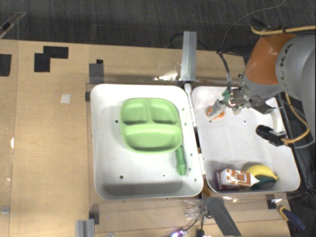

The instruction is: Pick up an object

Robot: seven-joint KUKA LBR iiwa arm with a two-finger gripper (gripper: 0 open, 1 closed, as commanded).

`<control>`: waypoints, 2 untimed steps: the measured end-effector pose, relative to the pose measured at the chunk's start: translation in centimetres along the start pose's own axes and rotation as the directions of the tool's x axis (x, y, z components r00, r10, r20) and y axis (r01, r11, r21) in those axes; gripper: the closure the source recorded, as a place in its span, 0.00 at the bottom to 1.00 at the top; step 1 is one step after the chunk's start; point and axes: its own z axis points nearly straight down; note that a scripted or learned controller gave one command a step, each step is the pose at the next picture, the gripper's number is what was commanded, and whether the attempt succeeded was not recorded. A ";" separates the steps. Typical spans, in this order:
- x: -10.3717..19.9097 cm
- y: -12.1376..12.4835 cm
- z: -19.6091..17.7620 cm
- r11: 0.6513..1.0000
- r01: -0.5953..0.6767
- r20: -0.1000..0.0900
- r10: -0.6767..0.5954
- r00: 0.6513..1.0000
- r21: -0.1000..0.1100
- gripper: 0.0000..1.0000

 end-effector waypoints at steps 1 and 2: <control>-1.2 3.6 5.4 0.989 -0.150 0.002 0.150 0.989 -0.005 0.00; -1.0 3.9 4.1 0.990 -0.142 0.002 0.142 0.990 -0.013 1.00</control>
